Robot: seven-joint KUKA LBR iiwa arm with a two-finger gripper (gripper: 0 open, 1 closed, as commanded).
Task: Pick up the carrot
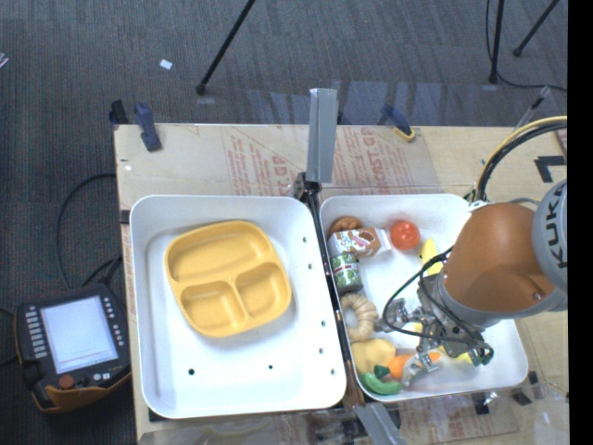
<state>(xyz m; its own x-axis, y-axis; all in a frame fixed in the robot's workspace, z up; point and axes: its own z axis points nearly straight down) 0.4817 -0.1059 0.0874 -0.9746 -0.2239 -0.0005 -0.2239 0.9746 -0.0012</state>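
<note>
While the gripper [428, 352] hangs low in the right bin [505, 364], whether its grip is spread is unclear.
Just beside it lies the carrot [398, 367], near the bin's front wall.

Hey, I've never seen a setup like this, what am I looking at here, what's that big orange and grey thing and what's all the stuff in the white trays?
This is one picture from a camera fixed above a bench, looking down at a slant. The big grey and orange shape on the right is a robot arm. At its end is a gripper, a two-finger claw, lowered into the right bin. I cannot tell whether its fingers are open or closed, or whether they hold anything.

The left bin holds a yellow divided tray. The right bin holds toy food: a red tomato, a small can, a pale ring-shaped piece, and near the gripper an orange carrot, which the arm is meant to pick up.

The grey box on the floor at left is a handheld controller.
</note>
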